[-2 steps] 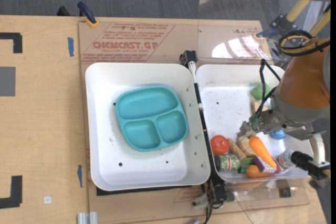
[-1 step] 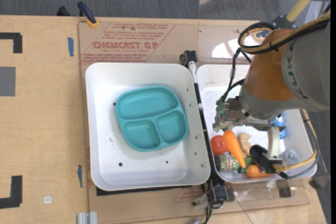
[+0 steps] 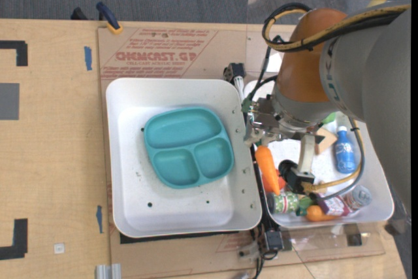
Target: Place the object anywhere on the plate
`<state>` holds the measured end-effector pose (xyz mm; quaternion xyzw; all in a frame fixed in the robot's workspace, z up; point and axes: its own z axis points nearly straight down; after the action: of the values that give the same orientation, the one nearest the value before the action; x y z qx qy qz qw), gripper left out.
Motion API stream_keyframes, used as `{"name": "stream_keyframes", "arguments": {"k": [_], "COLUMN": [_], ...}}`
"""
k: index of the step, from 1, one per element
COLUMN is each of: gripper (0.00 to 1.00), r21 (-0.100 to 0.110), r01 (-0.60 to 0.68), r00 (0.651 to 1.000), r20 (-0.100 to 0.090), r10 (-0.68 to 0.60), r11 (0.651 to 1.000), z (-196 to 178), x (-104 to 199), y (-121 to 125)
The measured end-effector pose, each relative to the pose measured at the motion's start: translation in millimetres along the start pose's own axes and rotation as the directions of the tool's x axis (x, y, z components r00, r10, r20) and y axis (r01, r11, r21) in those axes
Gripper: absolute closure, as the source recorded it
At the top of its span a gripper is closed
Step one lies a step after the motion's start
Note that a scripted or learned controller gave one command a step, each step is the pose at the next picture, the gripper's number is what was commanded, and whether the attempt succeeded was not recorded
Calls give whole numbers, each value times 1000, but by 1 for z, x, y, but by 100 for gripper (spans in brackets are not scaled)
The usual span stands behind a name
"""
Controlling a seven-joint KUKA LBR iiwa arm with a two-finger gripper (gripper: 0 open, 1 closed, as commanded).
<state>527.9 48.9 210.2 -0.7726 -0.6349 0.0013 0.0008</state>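
On the counter, two white bins sit side by side. The left bin, to the pincer's left, carries a teal sectioned plate. The right bin holds the clutter beneath the arm. The pincer sits over the bins' shared edge; its state cannot be told. The likely object, an orange carrot, lies just below the pincer. It appears to be light, rigid, smooth plastic, liable to roll. Recommended grasp: across the mid-body. A blue bottle stands to the pincer's right.
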Motion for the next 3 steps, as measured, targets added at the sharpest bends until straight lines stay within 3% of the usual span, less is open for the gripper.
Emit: {"name": "stream_keyframes", "arguments": {"k": [1,2,3], "gripper": [100,0,0], "r21": [0,1,2], "r01": [-137,-138,-35], "r00": [991,990,999], "r20": [3,5,4], "r10": [137,138,35], "r11": [991,990,999], "z": [-2,-3,19], "x": [64,62,138], "y": [17,17,80]}}
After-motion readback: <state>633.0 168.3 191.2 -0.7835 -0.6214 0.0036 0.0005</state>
